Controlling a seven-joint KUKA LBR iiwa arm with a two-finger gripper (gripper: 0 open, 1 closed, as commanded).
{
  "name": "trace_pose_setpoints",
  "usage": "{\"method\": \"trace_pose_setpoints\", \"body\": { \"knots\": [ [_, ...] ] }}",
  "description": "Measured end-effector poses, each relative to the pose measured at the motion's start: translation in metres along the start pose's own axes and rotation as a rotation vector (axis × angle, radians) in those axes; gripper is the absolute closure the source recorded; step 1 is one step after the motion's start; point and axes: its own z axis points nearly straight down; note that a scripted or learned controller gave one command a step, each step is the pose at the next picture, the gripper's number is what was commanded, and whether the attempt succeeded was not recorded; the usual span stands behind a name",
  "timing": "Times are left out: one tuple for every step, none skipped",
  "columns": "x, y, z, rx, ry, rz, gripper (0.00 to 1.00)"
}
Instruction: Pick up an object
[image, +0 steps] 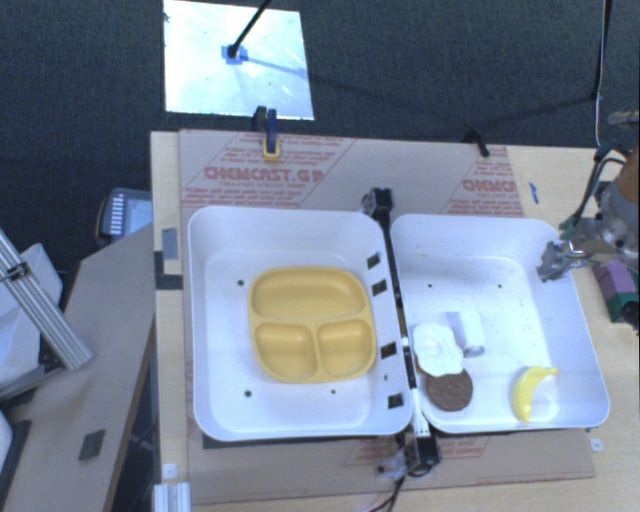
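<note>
Banana (533, 392), yellow and curved, lying in the right bin (500, 235) near the front right corner, close to the side wall. Just one of 4 small things in there. Round brown cookie (449, 390) at the front left, close to the wall between the 2 bins. White lumpy thing (435, 348) touching the cookie's back edge. Small pale piece (466, 333) just beside the white thing, on its right. Banana well apart from those 3.

Gripper (552, 262) over the back right part of the right bin, near its rim, far from the banana and the cookie. Too blurry to tell whether spread apart or closed together. Grey arm (618, 218) reaching in from the right edge.

Left bin (220, 300) with a yellow tray (305, 322) in the middle, flat, with 3 sections: 1 long at the back, 2 smaller at the front. Both bins side by side on a bench (330, 165) with red print.
</note>
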Motion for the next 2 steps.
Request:
{"method": "trace_pose_setpoints", "body": {
  "knots": [
    [0.005,-0.006,-0.052,0.001,0.001,0.0,1.0],
    [0.067,0.0,-0.042,0.006,0.004,-0.006,1.0]
  ]
}}
